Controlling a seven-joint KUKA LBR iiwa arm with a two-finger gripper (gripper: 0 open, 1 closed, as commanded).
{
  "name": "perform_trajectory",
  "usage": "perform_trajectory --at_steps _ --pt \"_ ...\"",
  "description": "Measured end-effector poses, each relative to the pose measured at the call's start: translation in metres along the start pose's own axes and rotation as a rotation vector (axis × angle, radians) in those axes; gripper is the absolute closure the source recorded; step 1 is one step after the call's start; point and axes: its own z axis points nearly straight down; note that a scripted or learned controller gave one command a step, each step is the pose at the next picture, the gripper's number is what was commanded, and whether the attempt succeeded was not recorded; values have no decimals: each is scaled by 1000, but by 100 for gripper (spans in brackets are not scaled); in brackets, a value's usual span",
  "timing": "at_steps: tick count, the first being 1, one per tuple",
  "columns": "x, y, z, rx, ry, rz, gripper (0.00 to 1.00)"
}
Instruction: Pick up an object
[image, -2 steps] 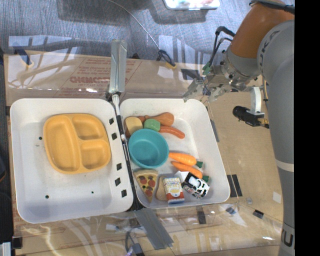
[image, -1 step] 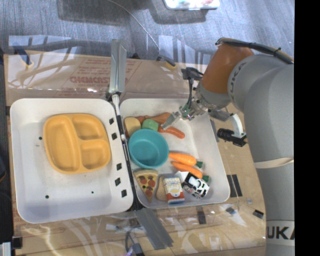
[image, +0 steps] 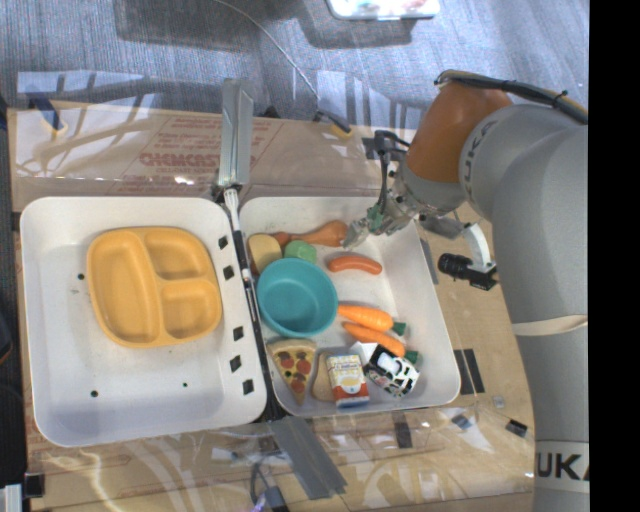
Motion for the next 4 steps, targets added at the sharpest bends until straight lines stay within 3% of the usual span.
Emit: perform_trajectory --at_steps 1,2,3,4 --pt "47 12 -91 -1 -1 259 100" --pt "96 -17 -4 9 3 400 100" --pt "124 1 15 7 1 869 100" --pt "169 11 -78 4 1 1249 100"
